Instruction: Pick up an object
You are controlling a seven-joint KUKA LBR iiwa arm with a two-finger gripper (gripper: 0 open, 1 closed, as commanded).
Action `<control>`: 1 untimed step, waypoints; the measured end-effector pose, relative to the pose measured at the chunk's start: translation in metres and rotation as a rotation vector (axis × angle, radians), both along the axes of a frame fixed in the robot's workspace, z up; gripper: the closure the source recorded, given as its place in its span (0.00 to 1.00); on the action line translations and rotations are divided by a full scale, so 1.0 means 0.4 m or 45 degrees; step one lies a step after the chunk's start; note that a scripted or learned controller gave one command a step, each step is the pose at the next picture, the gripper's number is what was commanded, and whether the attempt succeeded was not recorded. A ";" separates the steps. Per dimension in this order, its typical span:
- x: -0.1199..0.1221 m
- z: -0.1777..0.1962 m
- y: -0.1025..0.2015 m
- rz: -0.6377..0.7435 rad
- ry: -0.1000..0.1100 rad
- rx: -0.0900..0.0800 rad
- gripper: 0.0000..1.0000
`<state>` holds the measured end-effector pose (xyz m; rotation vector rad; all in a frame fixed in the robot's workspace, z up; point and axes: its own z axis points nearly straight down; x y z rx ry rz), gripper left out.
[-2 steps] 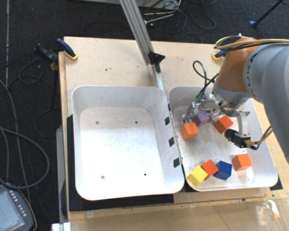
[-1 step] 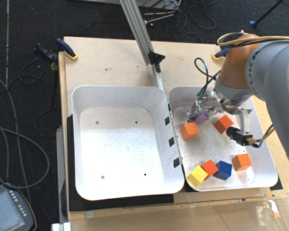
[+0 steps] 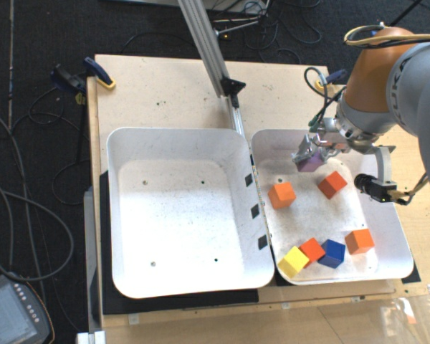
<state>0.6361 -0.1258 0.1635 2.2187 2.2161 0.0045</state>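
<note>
My gripper [image 3: 309, 156] hangs over the back part of the right bin [image 3: 389, 224], near its far left corner. A small purple block [image 3: 311, 163] sits between the fingertips, partly covered by them, and the fingers are shut on it. In front of the gripper, on the bin floor, lie an orange block [image 3: 282, 193] and a red-orange block [image 3: 332, 184]. Nearer the front edge are another orange block [image 3: 359, 241], a blue block [image 3: 332, 253], a small red-orange block [image 3: 312, 249] and a yellow block [image 3: 294, 261].
The left bin [image 3: 129, 213] stands beside the right one, their rims touching in the middle. A slanted metal rail [image 3: 204, 38] crosses the back of the bench. A cable with a black plug [image 3: 373, 187] hangs from the wrist over the right bin.
</note>
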 end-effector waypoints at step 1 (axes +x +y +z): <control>0.003 0.112 0.000 0.004 0.000 0.001 1.00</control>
